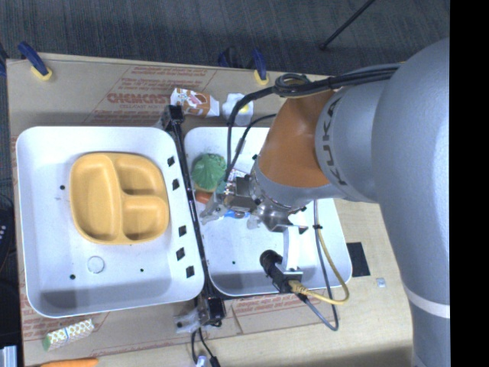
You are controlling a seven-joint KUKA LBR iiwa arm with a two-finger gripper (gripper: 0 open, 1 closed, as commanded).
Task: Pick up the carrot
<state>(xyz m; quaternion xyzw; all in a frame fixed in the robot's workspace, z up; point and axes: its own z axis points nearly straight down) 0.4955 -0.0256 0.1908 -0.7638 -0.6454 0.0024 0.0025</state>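
Note:
The carrot [202,196] shows as a small orange piece at the left side of the right bin [244,277], just below a green leafy vegetable [208,170]. My gripper [218,209] hangs low right next to the carrot, at its lower right, with the wrist and orange band [298,151] reaching in from the right. Most of the carrot is hidden by the gripper body. Whether the carrot sits in the gripper cannot be made out.
The left bin [38,205] holds a yellow divided plate [118,197]. A black divider with clips [187,205] runs between the bins. A small packet [191,100] and a blue clamp [258,63] lie behind the bins. A yellow cable [325,295] loops at the right bin's front.

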